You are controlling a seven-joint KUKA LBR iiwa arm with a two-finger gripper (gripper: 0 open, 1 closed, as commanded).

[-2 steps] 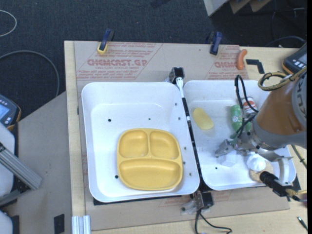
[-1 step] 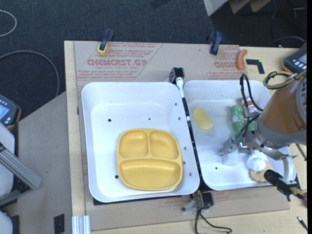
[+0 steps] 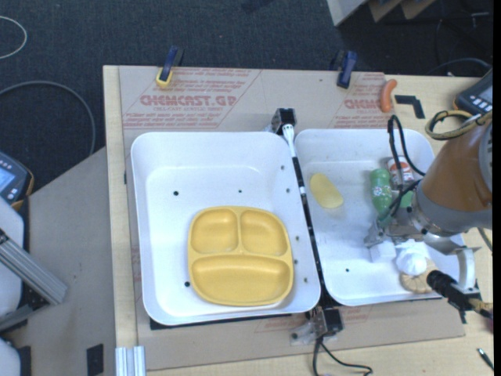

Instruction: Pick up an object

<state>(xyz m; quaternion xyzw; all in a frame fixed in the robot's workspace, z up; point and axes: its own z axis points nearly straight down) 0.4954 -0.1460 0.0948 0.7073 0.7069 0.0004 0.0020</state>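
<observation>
We cannot tell the finger state of the gripper (image 3: 381,237), low in the right bin (image 3: 344,276) near its right edge. The arm (image 3: 458,186) slants down from the right. A green object (image 3: 381,188) lies just beyond; a yellow one (image 3: 326,190) nears the left wall.

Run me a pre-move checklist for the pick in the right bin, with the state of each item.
1. Gripper inside the right bin: ok.
2. Object seen between its fingers: not ok, none visible.
3. Nearest target, the green object, unobstructed: cannot tell, the arm covers its right side.
4. Yellow object lying apart with bare floor around it: ok.
5. White object and tan object reachable: cannot tell, they lie close under the wrist.
6. Yellow divided plate in the left bin, away from the arm: ok.
</observation>
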